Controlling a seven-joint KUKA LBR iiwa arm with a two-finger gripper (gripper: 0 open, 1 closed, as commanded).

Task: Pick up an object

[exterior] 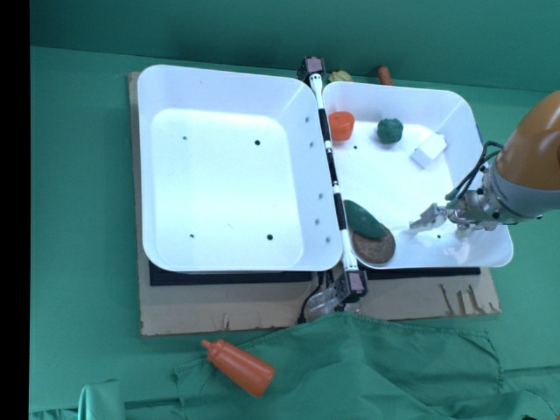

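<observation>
Hovering open and empty-fingered, the end effector (426, 221) faces the green oval (365, 220) over the brown disc (374, 248).

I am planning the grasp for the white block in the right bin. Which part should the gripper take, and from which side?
Probably take the white block across its short width, coming straight from above. It lies flat and apart from the dark green lump, but close to the right bin wall, so a sideways approach looks cramped.

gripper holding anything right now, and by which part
Nothing is held. The gripper sits low in the right bin, nothing between its jaws, apart from the dark green object.
</observation>
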